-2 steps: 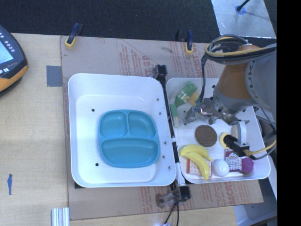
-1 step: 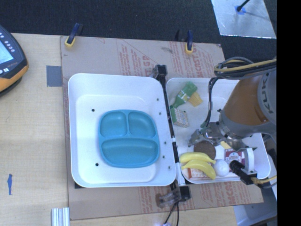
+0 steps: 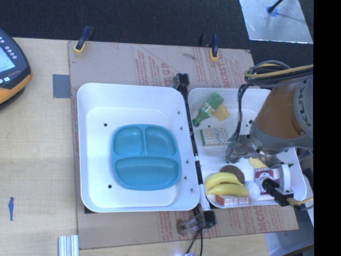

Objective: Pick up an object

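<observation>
Gripper, its opening impossible to judge from above, poised in the right bin (beside the patterned box), with the banana lying just below-left, long axis running across the bin.

Light wood surface w/ a brown cardboard sheet clamped on top, dark carpet floor behind, bright lit.

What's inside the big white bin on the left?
The left bin holds one blue plate with three sections, lying flat near the middle. Whatever is under the plate is hidden.
</observation>
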